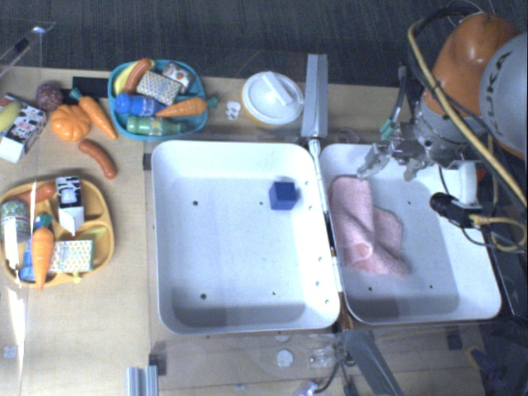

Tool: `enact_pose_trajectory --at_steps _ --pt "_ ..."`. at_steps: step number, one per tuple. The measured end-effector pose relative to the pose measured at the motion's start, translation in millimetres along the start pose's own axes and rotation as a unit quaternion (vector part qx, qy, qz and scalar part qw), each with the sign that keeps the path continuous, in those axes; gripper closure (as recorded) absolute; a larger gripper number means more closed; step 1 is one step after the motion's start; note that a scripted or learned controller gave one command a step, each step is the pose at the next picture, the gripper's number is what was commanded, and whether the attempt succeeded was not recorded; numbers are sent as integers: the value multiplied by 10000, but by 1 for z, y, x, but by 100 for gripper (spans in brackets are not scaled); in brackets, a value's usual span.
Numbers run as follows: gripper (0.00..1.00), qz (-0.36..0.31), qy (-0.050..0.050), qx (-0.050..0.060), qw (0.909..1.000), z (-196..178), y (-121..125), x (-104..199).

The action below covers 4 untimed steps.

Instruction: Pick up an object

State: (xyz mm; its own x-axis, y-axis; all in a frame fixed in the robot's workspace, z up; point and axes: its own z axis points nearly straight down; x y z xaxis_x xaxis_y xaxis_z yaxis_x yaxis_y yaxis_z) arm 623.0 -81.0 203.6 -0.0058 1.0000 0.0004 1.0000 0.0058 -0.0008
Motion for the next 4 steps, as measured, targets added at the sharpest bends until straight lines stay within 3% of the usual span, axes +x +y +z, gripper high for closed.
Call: enact_pose_trajectory --at_steps 1,2,3,4 --pt "0 178 -3 -58 9998 107 -45 -34" --pt "0 -76 -16 -101 9999 112 -28 -6" --pt "0 -824 -13 -82 9966 112 -4 -15" --pt "0 -1286 -23 -102 9916 112 -57 -21"
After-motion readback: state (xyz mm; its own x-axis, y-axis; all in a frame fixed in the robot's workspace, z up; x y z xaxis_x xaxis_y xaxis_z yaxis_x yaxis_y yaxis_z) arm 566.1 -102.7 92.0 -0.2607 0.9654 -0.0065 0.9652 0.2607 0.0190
